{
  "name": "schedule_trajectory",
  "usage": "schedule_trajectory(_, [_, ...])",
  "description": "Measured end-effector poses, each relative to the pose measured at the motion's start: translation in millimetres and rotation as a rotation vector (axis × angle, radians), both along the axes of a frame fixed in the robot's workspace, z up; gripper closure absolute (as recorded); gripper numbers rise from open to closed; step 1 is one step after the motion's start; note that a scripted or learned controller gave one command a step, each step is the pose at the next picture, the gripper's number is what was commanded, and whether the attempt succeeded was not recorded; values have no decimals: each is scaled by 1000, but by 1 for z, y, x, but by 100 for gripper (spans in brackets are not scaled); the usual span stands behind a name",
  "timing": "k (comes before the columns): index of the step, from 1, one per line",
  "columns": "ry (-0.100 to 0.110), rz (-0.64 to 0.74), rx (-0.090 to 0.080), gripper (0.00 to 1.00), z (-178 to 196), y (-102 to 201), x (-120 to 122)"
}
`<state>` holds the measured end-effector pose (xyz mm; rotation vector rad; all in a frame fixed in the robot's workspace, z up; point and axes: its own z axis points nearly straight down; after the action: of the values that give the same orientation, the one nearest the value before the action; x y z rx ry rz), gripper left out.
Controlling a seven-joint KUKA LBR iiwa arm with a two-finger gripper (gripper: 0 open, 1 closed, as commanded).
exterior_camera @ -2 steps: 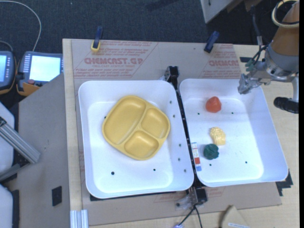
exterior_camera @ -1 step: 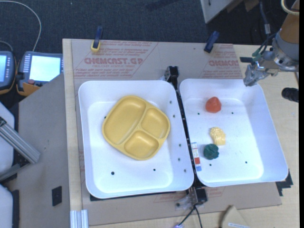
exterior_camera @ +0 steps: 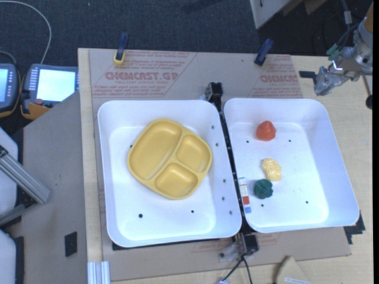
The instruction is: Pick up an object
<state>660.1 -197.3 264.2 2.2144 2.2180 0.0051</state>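
Small orange-red rounded object [exterior_camera: 266, 131]: upper part of the right white bin [exterior_camera: 340, 176], nearest of three pieces to the gripper [exterior_camera: 324, 85]. Gripper hangs beyond that bin's far right corner, above the bench, carrying nothing; whether it is spread or pressed together, cannot tell. Orange piece lies left of it and toward the camera. Pale yellow lumpy piece [exterior_camera: 272, 170] and dark green knobbly piece [exterior_camera: 263, 189] sit further down, close together, possibly touching. Open floor all around the orange piece, walls well apart. Left white bin [exterior_camera: 112, 170] holds a yellow sectioned plastic plate [exterior_camera: 170, 158].
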Motion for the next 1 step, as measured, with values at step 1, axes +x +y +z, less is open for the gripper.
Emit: schedule_trajectory(1, [10, 1, 4, 100, -15, 49, -19])
